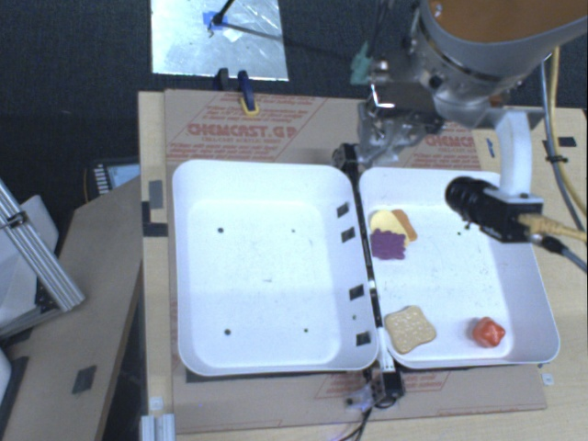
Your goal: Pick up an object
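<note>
The arm (487,26) hung over the far edge of the right bin (514,274), grey metal w/ a broad orange band, bulky and rounded. Its hand (390,122) sat at approx 12 o'clock of that bin, a cluster of shiny metal parts above the cardboard; couldn't tell whether the fingers were apart or together. Nothing visible in it. A black cylindrical camera-like unit (482,205) on a white bracket stuck out over the bin at about 2 o'clock.

Both bins were smooth white plastic, shallow, rounded corners, joined along a hinge-like seam w/ small black clips. The left bin (262,265) showed only a few dark specks.

In the right bin, toward 10 o'clock: a yellow-orange wedge (397,220), touching a lumpy purple piece (388,244) like a grape bunch. At 7 o'clock, near the seam, a tan square cracker (410,328) w/ dimpled top. At 5 o'clock, a small red-orange rounded lump (488,332), well apart from the cracker.

The surface (156,246) was pale wood, w/ printed brown cardboard (248,122) under the bins.
</note>
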{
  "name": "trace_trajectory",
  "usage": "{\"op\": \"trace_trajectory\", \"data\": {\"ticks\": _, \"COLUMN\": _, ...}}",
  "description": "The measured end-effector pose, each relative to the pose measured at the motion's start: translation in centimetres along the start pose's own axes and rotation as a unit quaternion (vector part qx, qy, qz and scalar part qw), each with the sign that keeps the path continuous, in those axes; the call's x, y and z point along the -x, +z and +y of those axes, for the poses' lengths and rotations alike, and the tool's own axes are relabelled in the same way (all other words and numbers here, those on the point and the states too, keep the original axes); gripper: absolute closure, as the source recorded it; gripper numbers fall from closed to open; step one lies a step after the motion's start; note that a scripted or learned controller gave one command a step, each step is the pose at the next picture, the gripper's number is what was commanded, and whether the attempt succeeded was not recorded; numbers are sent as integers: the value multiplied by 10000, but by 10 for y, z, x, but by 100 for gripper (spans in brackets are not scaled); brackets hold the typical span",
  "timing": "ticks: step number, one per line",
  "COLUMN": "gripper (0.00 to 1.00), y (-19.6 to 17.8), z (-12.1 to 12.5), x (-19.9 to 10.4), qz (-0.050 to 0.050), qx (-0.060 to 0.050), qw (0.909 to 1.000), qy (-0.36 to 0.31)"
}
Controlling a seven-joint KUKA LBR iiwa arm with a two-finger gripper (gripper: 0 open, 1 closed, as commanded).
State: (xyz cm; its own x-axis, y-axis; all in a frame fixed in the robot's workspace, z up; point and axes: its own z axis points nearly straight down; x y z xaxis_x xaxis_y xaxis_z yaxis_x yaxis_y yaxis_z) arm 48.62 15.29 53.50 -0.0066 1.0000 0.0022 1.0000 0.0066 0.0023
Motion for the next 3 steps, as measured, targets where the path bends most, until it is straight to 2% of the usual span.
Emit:
{"op": "trace_trajectory", "data": {"ticks": 1, "gripper": 100, "y": 1, "z": 0, "x": -73, "qz": 4, "qx": -4, "qw": 10000, "qy": -23}}
{"op": "trace_trajectory", "data": {"ticks": 2, "gripper": 100, "y": 0, "z": 7, "x": -82, "qz": -6, "qx": 0, "qw": 10000, "qy": 5}}
{"op": "trace_trajectory", "data": {"ticks": 3, "gripper": 100, "y": 0, "z": 1, "x": -81, "qz": -5, "qx": -8, "qw": 10000, "qy": 3}}
